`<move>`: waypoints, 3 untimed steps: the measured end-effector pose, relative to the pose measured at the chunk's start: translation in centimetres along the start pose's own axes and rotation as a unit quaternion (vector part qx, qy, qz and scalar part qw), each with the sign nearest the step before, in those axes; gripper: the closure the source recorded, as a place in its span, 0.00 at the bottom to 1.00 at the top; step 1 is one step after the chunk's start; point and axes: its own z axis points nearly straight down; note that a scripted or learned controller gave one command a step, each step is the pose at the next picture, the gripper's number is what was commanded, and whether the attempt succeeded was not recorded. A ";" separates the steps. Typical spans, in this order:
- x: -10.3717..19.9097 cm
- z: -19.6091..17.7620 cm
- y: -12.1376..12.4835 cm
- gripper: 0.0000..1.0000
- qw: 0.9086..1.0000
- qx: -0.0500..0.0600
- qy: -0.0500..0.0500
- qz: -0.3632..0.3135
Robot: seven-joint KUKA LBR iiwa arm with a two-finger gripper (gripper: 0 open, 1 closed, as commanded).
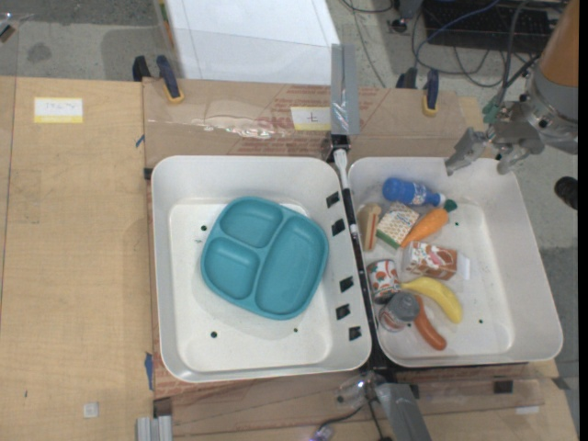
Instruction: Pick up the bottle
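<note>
The blue bottle (410, 191) lies on its side at the far end of the right bin (528, 274), its pale neck pointing right toward a green-topped carrot (425, 226). My gripper (483, 157) hangs above the bin's far rim, up and to the right of the bottle and apart from it. Its two fingers are spread wide, so it is open with nothing between them.
Packed around the bottle in the right bin are a cone (369, 224), a small box (397, 227), a red packet (432, 261), a banana (437, 298), a can (401, 310) and a sausage (429, 332). The left bin (175, 274) holds a teal divided plate (265, 257).
</note>
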 end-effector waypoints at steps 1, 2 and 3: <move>5.3 12.3 3.2 0.00 0.996 0.000 0.000 -0.087; 6.2 17.1 2.3 0.00 0.994 0.000 0.000 -0.109; 5.9 16.2 2.2 1.00 0.994 0.003 0.001 -0.106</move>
